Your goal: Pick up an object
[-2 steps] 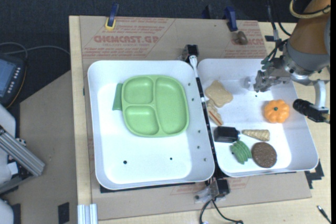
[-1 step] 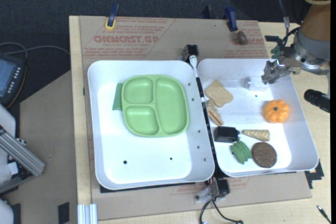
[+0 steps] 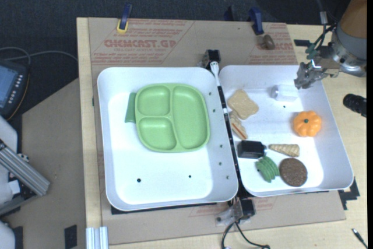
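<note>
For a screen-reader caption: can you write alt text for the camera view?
A robot gripper hangs over the far right corner of the right bin, which holds a toy pumpkin, bread slice, cookie and other small items. The left bin holds a green divided plate.

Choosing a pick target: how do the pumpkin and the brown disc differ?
The pumpkin is orange, ribbed and rounded; the brown disc is dark and looks flat. The pumpkin sits nearer the gripper; the disc lies by the bin's near rim. Both share the right bin.
</note>
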Action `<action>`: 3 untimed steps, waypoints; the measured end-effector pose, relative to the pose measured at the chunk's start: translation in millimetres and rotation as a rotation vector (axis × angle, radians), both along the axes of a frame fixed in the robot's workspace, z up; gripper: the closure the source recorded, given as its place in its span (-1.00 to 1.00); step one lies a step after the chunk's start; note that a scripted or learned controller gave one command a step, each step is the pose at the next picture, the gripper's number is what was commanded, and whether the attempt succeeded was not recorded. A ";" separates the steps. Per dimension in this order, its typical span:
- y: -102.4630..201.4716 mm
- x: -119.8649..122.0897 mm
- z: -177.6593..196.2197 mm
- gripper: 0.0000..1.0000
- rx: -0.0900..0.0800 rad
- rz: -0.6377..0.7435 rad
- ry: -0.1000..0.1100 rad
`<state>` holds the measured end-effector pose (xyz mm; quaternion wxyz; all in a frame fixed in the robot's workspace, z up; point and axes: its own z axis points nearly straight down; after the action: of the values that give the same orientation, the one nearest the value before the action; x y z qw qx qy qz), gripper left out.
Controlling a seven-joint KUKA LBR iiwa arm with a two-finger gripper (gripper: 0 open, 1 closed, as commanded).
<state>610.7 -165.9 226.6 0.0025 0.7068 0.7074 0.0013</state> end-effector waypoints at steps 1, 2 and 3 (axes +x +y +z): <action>53.4 -3.5 9.3 1.00 0.004 0.005 0.006; 117.0 3.6 8.5 1.00 0.004 0.006 0.006; 179.3 5.8 8.9 1.00 0.003 0.005 0.005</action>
<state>616.5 13.4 235.5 -0.0002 0.7051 0.7091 0.0006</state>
